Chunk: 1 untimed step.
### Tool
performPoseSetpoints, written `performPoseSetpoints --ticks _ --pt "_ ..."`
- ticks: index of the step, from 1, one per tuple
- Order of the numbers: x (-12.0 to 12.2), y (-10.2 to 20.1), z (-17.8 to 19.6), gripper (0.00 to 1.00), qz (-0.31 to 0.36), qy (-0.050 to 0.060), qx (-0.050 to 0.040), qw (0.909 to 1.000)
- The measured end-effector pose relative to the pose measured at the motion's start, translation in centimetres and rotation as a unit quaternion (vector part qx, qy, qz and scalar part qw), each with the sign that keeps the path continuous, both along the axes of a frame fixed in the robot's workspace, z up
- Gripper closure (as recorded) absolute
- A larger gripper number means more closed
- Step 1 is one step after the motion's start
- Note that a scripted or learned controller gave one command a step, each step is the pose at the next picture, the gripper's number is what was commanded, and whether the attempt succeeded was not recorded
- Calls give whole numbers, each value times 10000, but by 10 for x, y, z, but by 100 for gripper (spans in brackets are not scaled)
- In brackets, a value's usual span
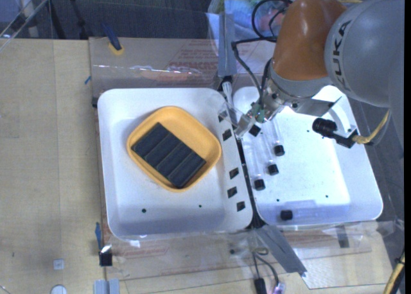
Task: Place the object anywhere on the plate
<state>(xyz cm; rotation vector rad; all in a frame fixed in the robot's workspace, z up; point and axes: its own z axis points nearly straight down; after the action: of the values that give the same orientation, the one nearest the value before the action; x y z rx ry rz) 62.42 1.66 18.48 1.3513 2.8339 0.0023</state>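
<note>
Plate (209, 145) count one, bearing one dark ridged object (168, 153); hand (247, 119) state unclear.

A pale wooden bench (45, 158) carries two shallow white bins side by side, the left bin (122, 212) and the right bin (334, 190), with a flat sheet of brown cardboard (160, 61) lying at their far side.

Arm (369, 45): smooth grey casing, rounded joint housings. Dark lettering, partly visible, on the grey shell beside the band. Orange band (307, 33): glossy, dome-shaped, above the wrist. Black cables (260, 20) loop along the orange section toward the wrist. Small black fitting (331, 129) with a yellowish cable under the grey housing. Pincer (247, 119): slim, metallic, small green detail.
</note>
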Motion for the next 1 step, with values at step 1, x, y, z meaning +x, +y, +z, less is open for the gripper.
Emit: performPoseSetpoints --ticks 1 --pt "-22 40 0 100 377 21 1 9993"
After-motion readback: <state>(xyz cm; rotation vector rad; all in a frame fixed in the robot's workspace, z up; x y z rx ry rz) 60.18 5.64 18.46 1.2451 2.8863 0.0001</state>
